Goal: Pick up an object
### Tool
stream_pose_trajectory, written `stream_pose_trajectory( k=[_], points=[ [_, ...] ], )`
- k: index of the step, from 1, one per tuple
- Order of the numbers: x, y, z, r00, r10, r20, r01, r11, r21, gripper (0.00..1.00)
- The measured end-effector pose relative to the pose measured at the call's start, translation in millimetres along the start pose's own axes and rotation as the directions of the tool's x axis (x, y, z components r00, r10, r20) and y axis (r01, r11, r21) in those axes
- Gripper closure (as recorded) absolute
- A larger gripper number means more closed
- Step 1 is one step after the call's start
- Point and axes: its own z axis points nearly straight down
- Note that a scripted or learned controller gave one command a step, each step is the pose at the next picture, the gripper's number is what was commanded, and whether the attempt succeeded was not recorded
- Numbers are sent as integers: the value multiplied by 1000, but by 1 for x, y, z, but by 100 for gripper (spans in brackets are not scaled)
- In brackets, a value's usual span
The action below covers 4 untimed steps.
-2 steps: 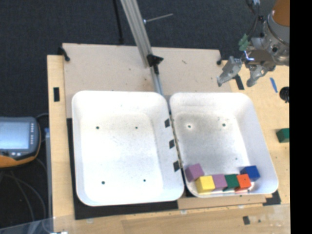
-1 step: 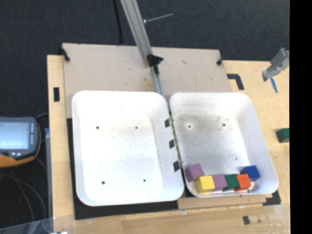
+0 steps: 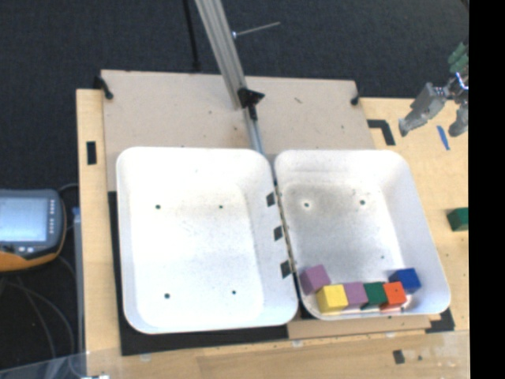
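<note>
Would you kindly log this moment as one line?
gripper: above bench, outside bins | right bin: blocks clustered at near edge | nothing held

You see six small blocks huddled at the right bin's near edge: a purple one (image 3: 315, 277), yellow (image 3: 332, 297), a second purple (image 3: 356, 293), green (image 3: 375, 294), orange (image 3: 394, 294) and blue (image 3: 405, 278), lying close together in a rough row

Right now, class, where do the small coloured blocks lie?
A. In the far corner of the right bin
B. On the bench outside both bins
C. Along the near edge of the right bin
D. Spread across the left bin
C: the coloured blocks sit bunched in a row against the near wall of the right bin, while the end effector hovers off beyond its far right corner.
</note>
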Motion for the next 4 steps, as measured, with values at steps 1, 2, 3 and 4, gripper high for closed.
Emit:
stream_pose_trajectory(
  k=[1, 2, 3, 4],
  points=[
    [15, 7, -16, 1000, 1, 1, -1, 1000, -2, 0],
    [54, 16, -56, 1000, -2, 0, 2, 1000, -5, 0],
    [58, -4, 15, 1000, 4, 0, -4, 1000, 7, 0],
    [38, -51, -59, 1000, 6, 1, -6, 1000, -11, 0]
  ],
)
